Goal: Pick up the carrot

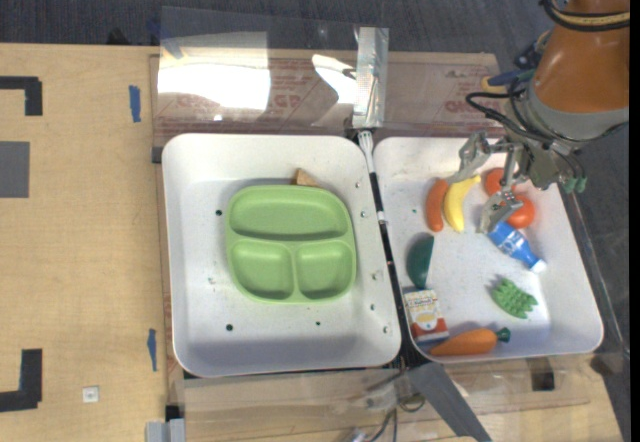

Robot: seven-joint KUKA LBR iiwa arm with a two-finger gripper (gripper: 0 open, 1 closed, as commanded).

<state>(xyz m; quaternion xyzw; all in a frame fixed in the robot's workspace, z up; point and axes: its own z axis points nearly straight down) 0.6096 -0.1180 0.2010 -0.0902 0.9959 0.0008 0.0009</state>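
We locate the carrot (465,341) well below the claw (490,185), whose fingers stand apart, empty; crowded neighbouring toys risk a wrong grasp.

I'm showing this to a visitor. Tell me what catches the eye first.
The green divided plate fills the middle of the left bin. The right bin holds a scatter of toy food, with the carrot at its near edge. The gripper hangs over the far end, by the banana.
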